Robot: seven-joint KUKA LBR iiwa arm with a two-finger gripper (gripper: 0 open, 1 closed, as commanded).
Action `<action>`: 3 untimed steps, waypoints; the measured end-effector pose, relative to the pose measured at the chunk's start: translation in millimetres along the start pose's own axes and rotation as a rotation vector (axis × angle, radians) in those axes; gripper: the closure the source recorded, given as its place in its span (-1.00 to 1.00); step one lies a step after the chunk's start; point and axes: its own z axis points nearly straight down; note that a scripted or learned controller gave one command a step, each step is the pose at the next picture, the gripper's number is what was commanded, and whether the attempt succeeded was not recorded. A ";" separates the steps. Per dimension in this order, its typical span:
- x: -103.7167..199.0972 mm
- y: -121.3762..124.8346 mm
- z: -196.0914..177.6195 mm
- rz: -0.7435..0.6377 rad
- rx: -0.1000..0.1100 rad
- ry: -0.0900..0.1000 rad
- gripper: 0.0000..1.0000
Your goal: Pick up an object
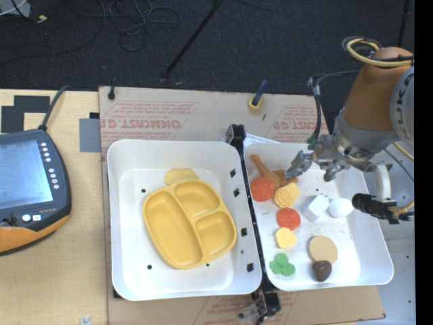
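Note:
The right bin (379,263) holds several toy foods: a brown wooden spoon-like piece (265,168), an orange-red round (262,189), a yellow ridged piece (287,195), a red disc (289,218), a white block (316,207) and a white egg (339,207). Nearer the front lie a yellow piece (285,238), a green cluster (283,266), a tan cookie (323,248) and a dark brown lump (322,270). My gripper (315,168) hovers over the bin's back part, open, with nothing between its fingers. Its left fingertip is close to the brown piece's right end.
The left bin (125,181) holds a yellow divided plate (189,223) with a pale yellow piece (179,176) behind it. A tablet-like pendant (27,181) lies at the far left. A black fitting (375,205) juts in over the right bin's right edge.

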 end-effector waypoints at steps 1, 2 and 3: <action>13.1 44.7 121.3 -0.001 0.004 0.001 -1.00; 110.4 14.6 11.2 -0.005 -0.008 0.000 -1.00; 214.4 -19.0 -90.7 -0.010 -0.011 0.002 -1.00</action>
